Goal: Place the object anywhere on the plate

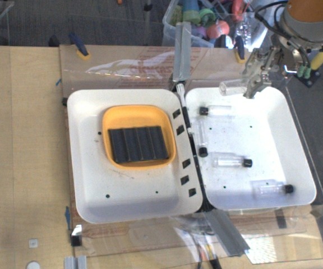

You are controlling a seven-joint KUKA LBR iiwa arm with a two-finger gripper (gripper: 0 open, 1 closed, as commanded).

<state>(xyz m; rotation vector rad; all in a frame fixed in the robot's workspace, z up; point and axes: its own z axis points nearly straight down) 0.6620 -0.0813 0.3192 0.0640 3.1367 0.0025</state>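
A clear vial (231, 87) hangs level over the right bin's (273, 144) far edge, and the hand (255, 88) appears closed on one end of it. The yellow plate (111, 119), bearing a dark ridged block (138, 144), sits well apart in the left bin (83, 150).

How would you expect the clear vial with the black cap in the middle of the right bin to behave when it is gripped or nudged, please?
The vial lies on its side and looks cylindrical, so a nudge would probably roll it across the right bin. Its clear, smooth-looking wall may slip between the fingers. It looks small and thin, so likely light, and stiff rather than floppy.
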